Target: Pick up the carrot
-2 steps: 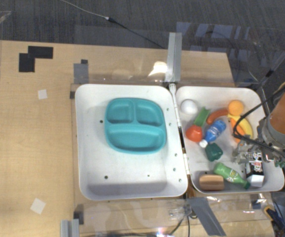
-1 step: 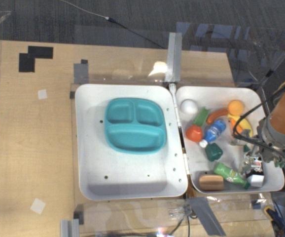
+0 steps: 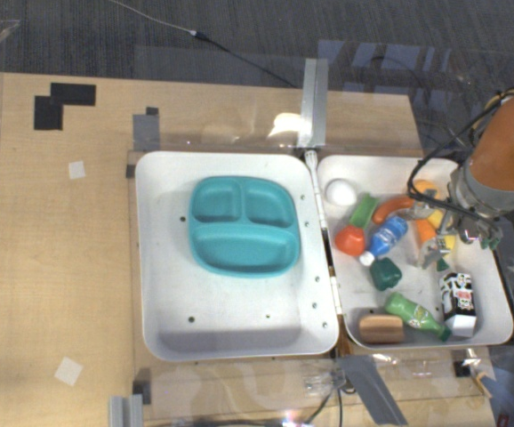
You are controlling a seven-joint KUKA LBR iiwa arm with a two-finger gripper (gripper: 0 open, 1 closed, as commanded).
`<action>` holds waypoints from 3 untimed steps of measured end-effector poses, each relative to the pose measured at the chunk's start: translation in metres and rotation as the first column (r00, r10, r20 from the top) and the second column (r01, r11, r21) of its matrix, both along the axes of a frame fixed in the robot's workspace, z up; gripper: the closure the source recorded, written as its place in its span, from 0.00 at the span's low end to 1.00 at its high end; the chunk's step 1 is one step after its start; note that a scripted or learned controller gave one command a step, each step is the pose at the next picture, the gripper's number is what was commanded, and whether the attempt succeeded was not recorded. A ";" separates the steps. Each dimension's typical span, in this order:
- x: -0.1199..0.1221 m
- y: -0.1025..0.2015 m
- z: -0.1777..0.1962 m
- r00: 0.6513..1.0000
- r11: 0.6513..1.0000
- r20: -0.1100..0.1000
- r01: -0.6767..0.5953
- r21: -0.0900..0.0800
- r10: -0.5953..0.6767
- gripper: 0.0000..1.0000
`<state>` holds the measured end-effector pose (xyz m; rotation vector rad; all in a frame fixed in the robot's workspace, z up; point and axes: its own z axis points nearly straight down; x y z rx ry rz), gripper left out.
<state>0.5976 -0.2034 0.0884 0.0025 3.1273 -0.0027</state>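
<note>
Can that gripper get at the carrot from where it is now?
Probably yes. The gripper hangs right over the right bin, and the carrot lies on top of the pile just beside it, uncovered. The green pepper and blue bottle crowd it closely, though.

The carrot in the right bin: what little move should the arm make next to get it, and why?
Probably a short shift toward the left bin, then straight down. The carrot lies among crowded toys, touching a green piece and close to a blue bottle, while the tool sits off to its side, above the bin floor.
</note>
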 end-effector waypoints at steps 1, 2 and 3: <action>-0.021 -0.002 0.001 0.967 0.967 0.000 0.254 0.003 -0.254 0.00; -0.083 0.009 0.002 0.911 0.911 0.003 0.412 0.005 -0.412 0.00; -0.008 0.000 0.000 0.797 0.797 -0.003 0.604 0.007 -0.604 0.00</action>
